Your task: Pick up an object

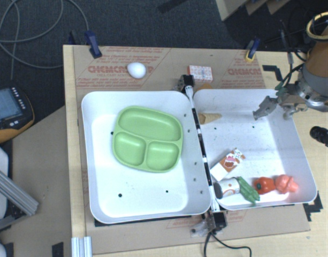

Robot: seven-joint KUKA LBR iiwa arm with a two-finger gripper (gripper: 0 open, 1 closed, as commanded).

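Cables trail off the near edge of the bench (153, 232), where a black clamp (216, 220) sits at the junction of the two bins. The bench top is a pale brown board printed with reddish lettering. On it, the left bin (99, 197) holds a green divided plate (147, 139), its three compartments bare. The right bin (297, 143) keeps its objects crowded in the near corner: a red tomato-like toy (264, 184), a pink lumpy piece (285, 183) just beside it, a green pod (248, 190) lying against a white cylinder (229, 187), and a small red-and-white carton (231, 160) a little farther in. A tan wedge (207, 118) rests by the dividing wall.

Farther back, the gripper (274, 105) hangs over the far right part of the right bin, well apart from the cluster; its fingers look spread, with nothing between them. Beyond the bins, a white egg-shaped object (136, 69) and a small patterned box (200, 73) lie on the board, and blue clips (92, 43) pinch its far edge. Dark carpet with a looped grey cable (24, 15) surrounds the bench, and a handheld pendant (8, 108) sits at left.
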